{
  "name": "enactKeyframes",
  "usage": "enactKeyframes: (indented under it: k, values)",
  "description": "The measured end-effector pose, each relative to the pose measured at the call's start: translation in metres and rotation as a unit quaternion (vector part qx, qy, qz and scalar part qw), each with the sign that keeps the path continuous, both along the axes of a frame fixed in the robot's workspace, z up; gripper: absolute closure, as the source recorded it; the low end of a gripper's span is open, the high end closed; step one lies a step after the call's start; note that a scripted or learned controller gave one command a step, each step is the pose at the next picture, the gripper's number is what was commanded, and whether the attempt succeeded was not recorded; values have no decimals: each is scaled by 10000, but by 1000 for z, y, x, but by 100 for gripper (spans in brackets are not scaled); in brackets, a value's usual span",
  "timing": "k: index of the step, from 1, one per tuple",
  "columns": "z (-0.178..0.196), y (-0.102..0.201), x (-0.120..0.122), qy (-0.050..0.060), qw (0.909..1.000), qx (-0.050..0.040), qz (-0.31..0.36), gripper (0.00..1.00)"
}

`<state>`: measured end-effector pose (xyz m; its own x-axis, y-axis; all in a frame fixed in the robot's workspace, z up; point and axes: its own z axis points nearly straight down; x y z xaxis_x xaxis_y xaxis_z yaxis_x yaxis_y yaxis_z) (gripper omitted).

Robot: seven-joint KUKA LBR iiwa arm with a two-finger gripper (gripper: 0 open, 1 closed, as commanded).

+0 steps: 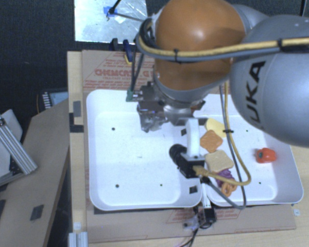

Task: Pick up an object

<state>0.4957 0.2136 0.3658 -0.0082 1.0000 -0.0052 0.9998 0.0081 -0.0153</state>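
view: camera view, looking down at a slant
pincer [153, 118]: over the far half of the left bin [123, 161], right of its middle; opening and any hold: cannot tell, arm body covers it
right bin [270, 185]: carries all loose items
yellow piece [215, 125]: far-left corner
orange square [211, 141]: by left wall, touching yellow piece
bread slice [219, 161]: just nearer than orange square
purple piece [226, 174]: at bread slice's near edge
orange ring [227, 189]: near-left corner
red round piece [265, 155]: right of middle, well apart from the rest
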Motion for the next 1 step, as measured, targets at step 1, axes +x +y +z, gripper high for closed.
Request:
enactKeyframes:
  k: [1]
  values:
    - [-54, 16, -10, -55, 10000, 21, -13, 100]
